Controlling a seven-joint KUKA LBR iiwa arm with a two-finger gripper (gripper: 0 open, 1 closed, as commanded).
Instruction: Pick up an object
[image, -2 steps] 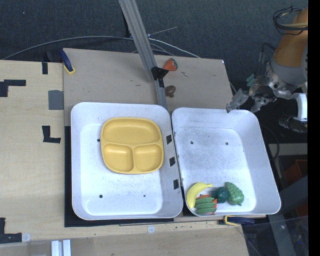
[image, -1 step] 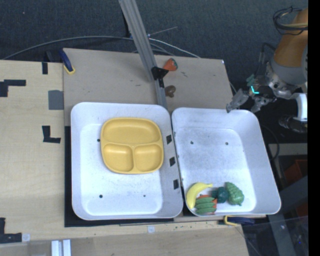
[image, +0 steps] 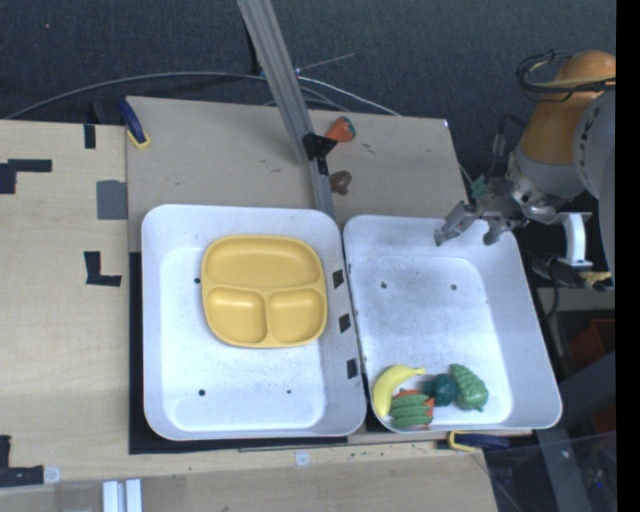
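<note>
At the near edge of the right bin (image: 505, 300) lies a small pile of toy food: a yellow banana (image: 392, 381), a green and orange piece (image: 410, 408), a dark teal piece (image: 440, 388) and a green leafy piece (image: 468, 387). My gripper (image: 468, 229) hangs over the far right corner of that bin, well away from the pile. Its two fingers are spread apart with nothing between them.
The left bin (image: 165, 330) holds a yellow divided plate (image: 265, 290) in its far half. A grey metal post (image: 290, 90) slants across the back of the bench, and an orange clamp (image: 342, 128) sits beside it.
</note>
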